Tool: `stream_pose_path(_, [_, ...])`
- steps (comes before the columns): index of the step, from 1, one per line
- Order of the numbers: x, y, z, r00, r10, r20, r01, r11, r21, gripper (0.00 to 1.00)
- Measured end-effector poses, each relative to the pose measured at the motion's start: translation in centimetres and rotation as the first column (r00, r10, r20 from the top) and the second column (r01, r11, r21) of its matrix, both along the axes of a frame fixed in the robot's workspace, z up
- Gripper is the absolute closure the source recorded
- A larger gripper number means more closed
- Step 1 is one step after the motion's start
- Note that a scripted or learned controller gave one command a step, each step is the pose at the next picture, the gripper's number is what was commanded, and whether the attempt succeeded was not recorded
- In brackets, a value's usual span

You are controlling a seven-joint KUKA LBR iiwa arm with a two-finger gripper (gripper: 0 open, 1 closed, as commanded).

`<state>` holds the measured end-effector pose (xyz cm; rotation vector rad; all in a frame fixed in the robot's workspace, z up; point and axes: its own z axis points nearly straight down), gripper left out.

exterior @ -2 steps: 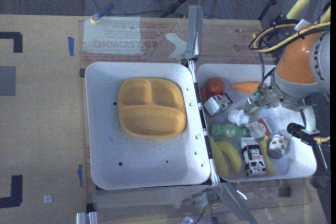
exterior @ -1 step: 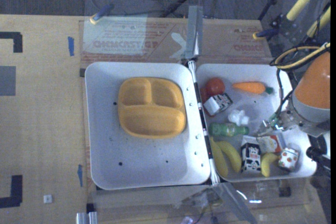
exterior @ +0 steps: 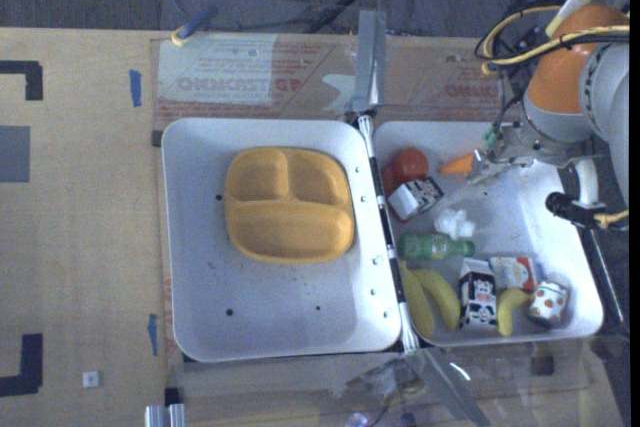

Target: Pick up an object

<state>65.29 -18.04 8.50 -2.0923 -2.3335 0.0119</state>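
1. In the right bin (exterior: 570, 215) I've got the clutter: a red tomato (exterior: 408, 162) at the far left corner, with a small white and black carton (exterior: 415, 197) just near of it.
2. An orange carrot (exterior: 457, 165) lies right of the tomato, along the far side of that bin.
3. The gripper (exterior: 497, 158) sits just right of the carrot, at the far edge of the right bin. From here I can't make out the claw's state, and I can't confirm anything is in it.
4. The arm (exterior: 570, 80) comes in from the right, grey with the orange band above the wrist and yellow cable looped over it.
5. Mid bin: a crumpled white piece (exterior: 455, 221), and just near of it a green bottle (exterior: 435, 247) lying on its side.
6. Near side of the right bin: two yellow bananas (exterior: 428, 297) at the left, then a black and white milk carton (exterior: 478, 296), another small banana (exterior: 509, 308), a white and red packet (exterior: 514, 269) and a white cup with red spots (exterior: 547, 303) at the right.
7. The left bin (exterior: 200, 315) holds a yellow divided plate (exterior: 289, 204), face up, in its far half.
8. Both bins rest on a tan bench (exterior: 80, 245), touching along a centre rail.
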Motion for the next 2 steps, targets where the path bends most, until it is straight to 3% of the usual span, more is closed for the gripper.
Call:
stream_pose_path(1, [0.0,0.0,0.0,1.000,0.000,0.001,0.000,1.000,0.000,0.00])
stream_pose_path(2, [-10.5,2.0,0.8,0.949,-0.315,0.006,0.315,0.949,0.002,0.00])
